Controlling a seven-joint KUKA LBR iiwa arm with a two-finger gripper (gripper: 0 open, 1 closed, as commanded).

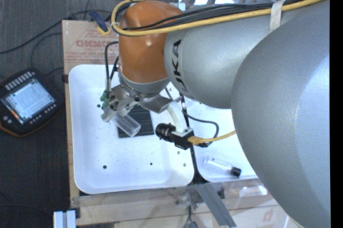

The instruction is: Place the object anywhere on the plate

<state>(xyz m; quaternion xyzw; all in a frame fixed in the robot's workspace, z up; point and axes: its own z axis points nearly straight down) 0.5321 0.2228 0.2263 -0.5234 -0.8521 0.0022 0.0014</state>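
A small dark square plate [146,125] lies in the middle of the left white bin [86,130]. A clear plastic tube [128,125] lies at a slant over the plate's left edge, directly under my gripper [113,111]. The gripper hangs from the orange wrist band [142,44] and reaches down to the tube's upper end. I cannot make out whether the tube is gripped or merely resting there. The arm's grey body hides most of the right bin [214,176].
A second clear tube with a black cap [222,166] lies in the right bin's front part. A black connector on a yellow cable [172,134] hangs near the ridge between the bins. A teach pendant [27,101] sits on the floor at left.
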